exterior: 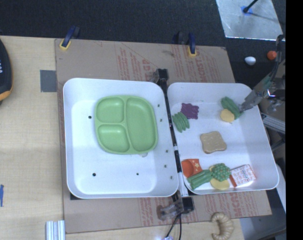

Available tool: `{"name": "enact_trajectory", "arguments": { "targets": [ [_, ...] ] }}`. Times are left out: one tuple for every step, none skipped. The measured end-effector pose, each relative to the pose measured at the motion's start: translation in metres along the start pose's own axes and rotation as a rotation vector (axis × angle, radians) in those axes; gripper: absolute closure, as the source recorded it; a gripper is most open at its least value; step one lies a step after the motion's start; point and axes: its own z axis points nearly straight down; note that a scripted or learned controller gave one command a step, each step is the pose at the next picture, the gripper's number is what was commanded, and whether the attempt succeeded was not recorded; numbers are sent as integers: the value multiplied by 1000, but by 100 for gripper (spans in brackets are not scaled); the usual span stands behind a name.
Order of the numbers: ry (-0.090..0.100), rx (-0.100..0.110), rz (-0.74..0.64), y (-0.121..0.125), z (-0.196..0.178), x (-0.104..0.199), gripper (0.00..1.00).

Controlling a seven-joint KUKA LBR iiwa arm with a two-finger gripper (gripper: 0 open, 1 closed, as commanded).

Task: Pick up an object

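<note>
Claw (249, 103) at right bin (256, 134) edge | grip: cannot tell | green vegetable (230, 105), yellow piece (227, 116) beside

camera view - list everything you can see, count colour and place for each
bins: 2, white, side by side on the bench
divided plate: 1, light green, in the left bin
purple toy: 1, purple, right bin, upper left
small green toy: 1, green, right bin, beside the purple toy
green and yellow toy: 1, right bin, upper right
toast slice: 1, tan, right bin, middle
red toy: 1, red, right bin, lower left
broccoli toy: 1, green, right bin, bottom
red and white carton: 1, right bin, lower right
clamps: 2, blue and yellow, far board edge
gripper: 1, grey, right bin's upper right edge
</note>
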Motion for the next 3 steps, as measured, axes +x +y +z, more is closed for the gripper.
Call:
{"name": "enact_trajectory", "arguments": {
  "targets": [
    [3,6,-7,26,105,59,0],
    [-3,-5,1,89,140,-10,0],
    [1,2,-2,87,163,-6,0]
  ]
}}
